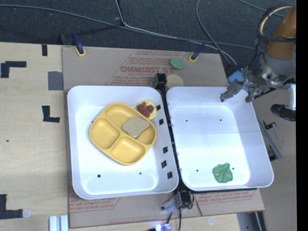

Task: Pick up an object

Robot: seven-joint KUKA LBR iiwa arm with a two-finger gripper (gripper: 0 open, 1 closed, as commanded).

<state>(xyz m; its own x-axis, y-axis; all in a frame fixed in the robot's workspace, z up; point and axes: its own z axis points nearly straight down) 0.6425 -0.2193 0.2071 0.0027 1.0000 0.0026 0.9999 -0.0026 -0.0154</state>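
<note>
Claw [239, 93] hangs spread and holding nothing over the right bin's [202, 129] far right corner, well apart from any object. Left to right: yellow divided plate [108, 134] carrying a tan slice [135, 126] in the left bin [82, 172], then a green leafy piece [223, 172] lying alone, likely the easiest pick if the arm centres above before descending. Bins sit on cardboard [134, 66] over a pale bench [29, 129], dark floor [48, 8] and cables [144, 30] beyond.

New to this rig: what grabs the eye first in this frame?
The yellow divided plate in the left bin, with a tan bread slice on it and a small red-topped piece at its upper right edge. Next, the green leafy piece alone near the right bin's lower edge, and the arm's claw open above that bin's top right corner.
</note>
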